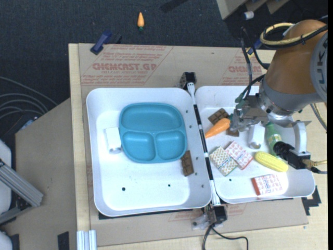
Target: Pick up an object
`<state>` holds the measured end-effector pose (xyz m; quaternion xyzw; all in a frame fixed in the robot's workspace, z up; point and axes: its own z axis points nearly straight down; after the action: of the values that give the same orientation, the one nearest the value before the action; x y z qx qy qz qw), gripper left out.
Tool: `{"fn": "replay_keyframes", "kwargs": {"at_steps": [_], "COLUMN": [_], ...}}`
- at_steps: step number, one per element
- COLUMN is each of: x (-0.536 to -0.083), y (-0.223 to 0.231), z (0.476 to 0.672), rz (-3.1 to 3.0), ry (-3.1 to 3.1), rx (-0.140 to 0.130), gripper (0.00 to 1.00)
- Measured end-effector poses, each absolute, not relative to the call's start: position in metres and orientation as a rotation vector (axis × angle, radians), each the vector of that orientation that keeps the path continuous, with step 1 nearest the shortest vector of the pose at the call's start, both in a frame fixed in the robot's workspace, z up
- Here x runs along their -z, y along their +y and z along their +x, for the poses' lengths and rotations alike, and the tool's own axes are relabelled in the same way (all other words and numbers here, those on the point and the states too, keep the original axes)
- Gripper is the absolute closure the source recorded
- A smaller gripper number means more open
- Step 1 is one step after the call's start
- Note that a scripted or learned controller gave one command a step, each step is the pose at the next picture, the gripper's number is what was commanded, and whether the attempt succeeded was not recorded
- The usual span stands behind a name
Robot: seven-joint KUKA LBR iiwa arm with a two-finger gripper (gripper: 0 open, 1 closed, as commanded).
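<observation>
Hovering end effector (pixel 240 125) crowds carrot (pixel 217 128) near bin divider (pixel 200 134).

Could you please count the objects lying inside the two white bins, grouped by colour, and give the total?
Blue: 1, divided plate
White: 1, small block
Brown: 2, pieces
Orange: 1, carrot
Green: 1, bottle
Yellow: 1, corn
Patterned red and white: 3, packets
Total: 10
</observation>
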<state>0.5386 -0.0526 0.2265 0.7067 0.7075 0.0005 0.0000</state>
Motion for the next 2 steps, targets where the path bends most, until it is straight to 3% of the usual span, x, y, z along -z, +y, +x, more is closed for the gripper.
{"fn": "replay_keyframes", "kwargs": {"at_steps": [1,2], "x": [-0.226,-0.135], "y": [-0.053,-0.128], "z": [0.538,0.539], "rz": [2.222,2.225], "ry": [2.223,2.221], "rx": [0.0,0.004], "gripper": [0.0,0.0]}}
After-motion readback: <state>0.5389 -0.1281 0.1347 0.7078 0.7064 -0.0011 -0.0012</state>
